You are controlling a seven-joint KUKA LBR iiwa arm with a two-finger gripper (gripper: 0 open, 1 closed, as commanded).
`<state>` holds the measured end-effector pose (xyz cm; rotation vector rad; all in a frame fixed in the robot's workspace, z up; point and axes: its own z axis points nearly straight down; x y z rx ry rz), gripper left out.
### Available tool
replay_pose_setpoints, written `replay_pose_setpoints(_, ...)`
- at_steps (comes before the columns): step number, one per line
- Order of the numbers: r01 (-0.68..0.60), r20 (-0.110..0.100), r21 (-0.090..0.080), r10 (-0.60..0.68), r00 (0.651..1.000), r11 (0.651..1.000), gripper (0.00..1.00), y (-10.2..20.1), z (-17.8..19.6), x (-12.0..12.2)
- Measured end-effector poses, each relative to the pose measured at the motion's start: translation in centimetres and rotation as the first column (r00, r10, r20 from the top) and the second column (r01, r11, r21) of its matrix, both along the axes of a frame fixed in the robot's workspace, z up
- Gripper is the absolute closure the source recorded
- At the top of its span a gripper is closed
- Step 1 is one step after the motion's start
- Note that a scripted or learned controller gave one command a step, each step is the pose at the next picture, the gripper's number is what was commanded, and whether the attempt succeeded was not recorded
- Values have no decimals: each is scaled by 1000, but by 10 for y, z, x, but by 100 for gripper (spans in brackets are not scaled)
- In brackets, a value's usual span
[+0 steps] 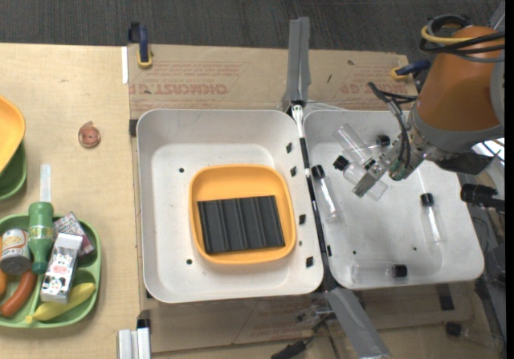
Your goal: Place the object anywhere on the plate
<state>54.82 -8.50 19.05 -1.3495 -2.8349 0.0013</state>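
The orange plate lies in the middle of the left bin. A black ridged rectangular object rests flat on the plate, covering most of its centre. My gripper hangs over the upper left part of the right bin, well to the right of the plate and beyond the divider between the bins. Its fingers stand apart, with nothing between them.
A green tray with toy food and a small bottle sits on the bench at the lower left, below an orange bowl. A small pink disc lies on the bench. Metal brackets run between the bins.
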Motion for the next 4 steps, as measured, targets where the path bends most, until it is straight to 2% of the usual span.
replay_pose_setpoints(1,-218,4,-1,218,976,976,100,-39,15,54)
replay_pose_setpoints(2,-363,6,-3,363,932,932,100,-95,39,93)
replay_pose_setpoints(3,-571,4,0,571,821,821,100,-82,-84,40)
replay_pose_setpoints(4,-739,6,-3,739,673,673,100,-130,78,57)
